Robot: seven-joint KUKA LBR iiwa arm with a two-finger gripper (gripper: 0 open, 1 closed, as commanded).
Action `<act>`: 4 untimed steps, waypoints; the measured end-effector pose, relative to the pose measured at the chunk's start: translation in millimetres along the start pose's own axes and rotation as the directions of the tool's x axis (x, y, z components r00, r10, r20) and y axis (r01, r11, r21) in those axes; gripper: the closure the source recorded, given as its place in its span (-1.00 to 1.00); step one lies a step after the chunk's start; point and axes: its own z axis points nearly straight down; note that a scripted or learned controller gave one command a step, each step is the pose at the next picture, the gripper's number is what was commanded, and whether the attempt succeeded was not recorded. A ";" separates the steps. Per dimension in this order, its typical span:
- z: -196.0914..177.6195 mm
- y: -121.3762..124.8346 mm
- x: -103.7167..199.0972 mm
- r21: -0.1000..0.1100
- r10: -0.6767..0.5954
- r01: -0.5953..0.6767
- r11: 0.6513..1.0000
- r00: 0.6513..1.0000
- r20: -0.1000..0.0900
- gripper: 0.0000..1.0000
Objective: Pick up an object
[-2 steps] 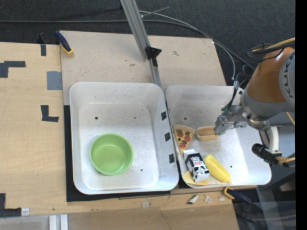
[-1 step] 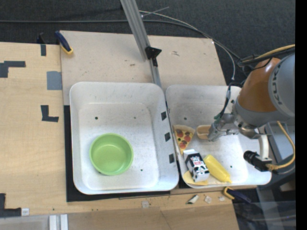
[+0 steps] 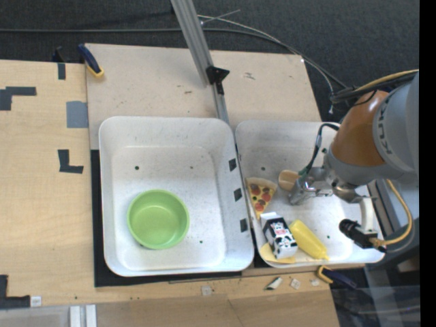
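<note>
Presently: tool [image 3: 297, 195] low in right bin [image 3: 272, 136], beside tan block [image 3: 288, 179], grip state indiscernible; pizza slice [image 3: 259, 195], cow-print carton [image 3: 278, 234], yellow corn [image 3: 310, 241] nearby; green bowl [image 3: 159, 219] in left bin [image 3: 163, 131]

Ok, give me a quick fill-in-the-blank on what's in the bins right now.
1. The green bowl sits in the ____ bin of the view.
2. The pizza slice lies in the same bin as the ____ carton.
3. The yellow corn lies just to the ____ of the carton in the view.
4. The gripper is low over the ____ bin.

Missing words: left; milk; right; right
</note>
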 end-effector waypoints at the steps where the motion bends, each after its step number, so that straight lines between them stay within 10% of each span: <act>1: -9.5 -0.5 1.1 0.002 0.000 0.000 1.000 1.000 -0.002 1.00; 4: -121.7 3.7 1.9 -0.005 -0.001 0.001 1.000 1.000 0.002 1.00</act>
